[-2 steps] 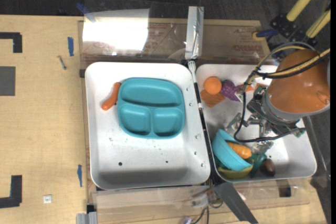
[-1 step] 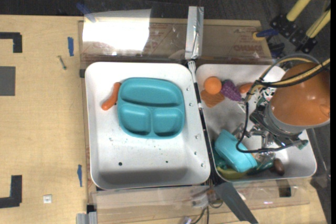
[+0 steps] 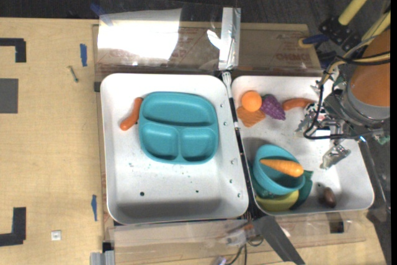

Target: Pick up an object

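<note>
Hand (image 3: 329, 136) hangs over the right side of the right bin (image 3: 363, 195), wrist and orange band above it at the view's right edge. Cables and metalwork clutter that spot, so I cannot tell how the hand is set, nor see anything held in it.

Step in hand, by my reading: approach, with no grasp made yet. No object is singled out by the task, so any of the bin's things will serve.

Candidates relative to the hand:
- orange strip (image 3: 299, 103), just up and left of it, nearest.
- purple piece (image 3: 272, 107) and orange ball (image 3: 251, 101), further left, touching each other.
- carrot (image 3: 282, 166) lying in the stacked bowls (image 3: 279, 186), down and left.
- small dark brown lump (image 3: 327, 196), below the hand near the bin's front wall.

Left bin (image 3: 118, 152) holds a teal divided plate (image 3: 178, 127) and an orange sausage shape (image 3: 130, 115), well apart from the hand.

Next move calls for centring over one target, probably the orange strip, then descending squarely.
</note>
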`<state>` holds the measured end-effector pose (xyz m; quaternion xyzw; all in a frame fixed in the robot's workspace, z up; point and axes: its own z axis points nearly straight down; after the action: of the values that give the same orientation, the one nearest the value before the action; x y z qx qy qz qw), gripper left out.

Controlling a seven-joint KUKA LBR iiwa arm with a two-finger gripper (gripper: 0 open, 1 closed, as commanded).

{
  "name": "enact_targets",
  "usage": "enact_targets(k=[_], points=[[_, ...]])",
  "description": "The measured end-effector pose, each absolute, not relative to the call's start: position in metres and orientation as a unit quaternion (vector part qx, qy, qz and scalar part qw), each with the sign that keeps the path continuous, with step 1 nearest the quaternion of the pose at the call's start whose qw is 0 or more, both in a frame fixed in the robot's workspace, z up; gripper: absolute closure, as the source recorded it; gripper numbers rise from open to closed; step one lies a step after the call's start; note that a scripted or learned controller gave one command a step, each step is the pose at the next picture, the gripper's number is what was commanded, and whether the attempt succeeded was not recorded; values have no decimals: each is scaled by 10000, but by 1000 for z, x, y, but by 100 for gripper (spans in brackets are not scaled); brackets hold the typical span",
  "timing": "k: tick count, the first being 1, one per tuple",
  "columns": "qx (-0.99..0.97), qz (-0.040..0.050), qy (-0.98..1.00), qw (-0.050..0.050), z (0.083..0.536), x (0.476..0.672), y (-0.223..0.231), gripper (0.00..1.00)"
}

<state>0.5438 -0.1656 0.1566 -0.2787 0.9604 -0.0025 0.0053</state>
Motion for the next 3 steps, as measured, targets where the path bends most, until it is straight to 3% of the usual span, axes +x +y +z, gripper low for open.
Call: enact_targets(k=[1, 2, 3], points=[[-4113, -42, 9115, 69, 91, 495, -134, 0], [-4362, -56, 8998, 71, 203, 587, -201, 0], [-3386, 19, 9409, 11, 93, 617, -219, 0]])
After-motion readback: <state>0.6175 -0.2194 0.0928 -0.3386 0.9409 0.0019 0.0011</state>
